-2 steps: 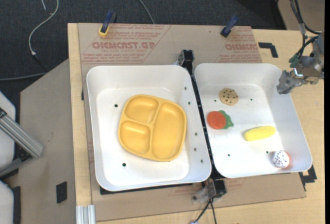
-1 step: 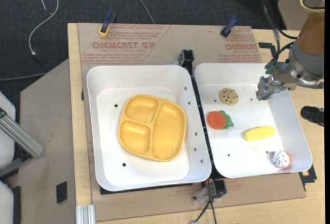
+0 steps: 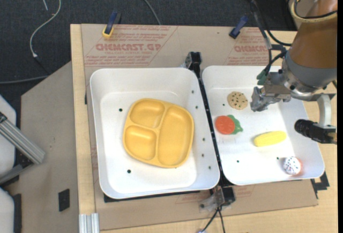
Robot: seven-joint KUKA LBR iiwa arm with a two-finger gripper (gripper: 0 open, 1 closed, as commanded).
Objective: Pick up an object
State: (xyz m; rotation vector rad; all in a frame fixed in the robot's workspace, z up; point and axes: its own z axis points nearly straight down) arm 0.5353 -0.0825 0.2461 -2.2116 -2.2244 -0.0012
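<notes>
Hovering beside the cookie [image 3: 237, 100], the gripper [image 3: 257, 104] carries nothing. Claw state: can't tell. Picking is all ahead.

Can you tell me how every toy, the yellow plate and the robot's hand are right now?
yellow plate: lying flat, right way up, in the left bin.
cookie: flat in the right bin, beside the hand.
tomato: resting loose, untouched.
banana: lying on its side, untouched.
white die: sitting near the bin's front corner.
hand: low over the right bin, holding nothing I can see.
</notes>
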